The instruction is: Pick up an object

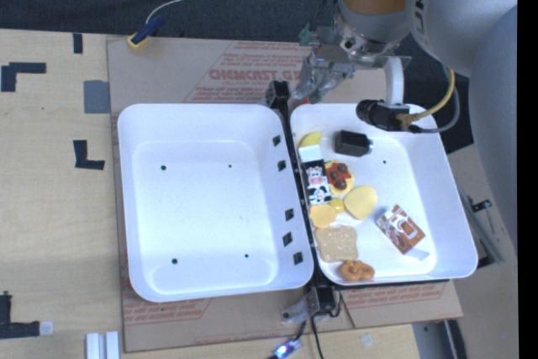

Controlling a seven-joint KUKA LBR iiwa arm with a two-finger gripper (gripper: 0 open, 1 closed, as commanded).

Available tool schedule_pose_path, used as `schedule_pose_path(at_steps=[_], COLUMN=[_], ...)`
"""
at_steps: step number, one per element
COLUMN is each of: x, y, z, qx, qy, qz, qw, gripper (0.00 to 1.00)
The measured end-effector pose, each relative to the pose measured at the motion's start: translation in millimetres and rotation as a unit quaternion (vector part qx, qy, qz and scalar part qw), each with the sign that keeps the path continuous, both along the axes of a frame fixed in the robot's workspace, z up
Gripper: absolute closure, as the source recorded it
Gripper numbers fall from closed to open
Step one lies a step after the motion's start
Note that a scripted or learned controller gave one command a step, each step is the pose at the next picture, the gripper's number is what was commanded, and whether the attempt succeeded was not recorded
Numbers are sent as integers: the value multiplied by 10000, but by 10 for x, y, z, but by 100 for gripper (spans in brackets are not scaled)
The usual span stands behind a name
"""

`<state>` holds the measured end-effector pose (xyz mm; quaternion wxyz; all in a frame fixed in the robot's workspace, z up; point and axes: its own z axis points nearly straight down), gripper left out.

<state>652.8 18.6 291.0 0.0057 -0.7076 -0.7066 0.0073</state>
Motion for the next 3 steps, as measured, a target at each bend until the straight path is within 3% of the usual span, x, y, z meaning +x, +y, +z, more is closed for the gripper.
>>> schedule_pose_path(at_steps=[1,2,3], x=[22,-165,-114], y=[22,-36,440], z=[213,-83,2151], qx=[11,5,23], qy=[-83,-64,-184], qz=[22,10,39], qw=[10000,10000,9998], gripper=[100,100,100])
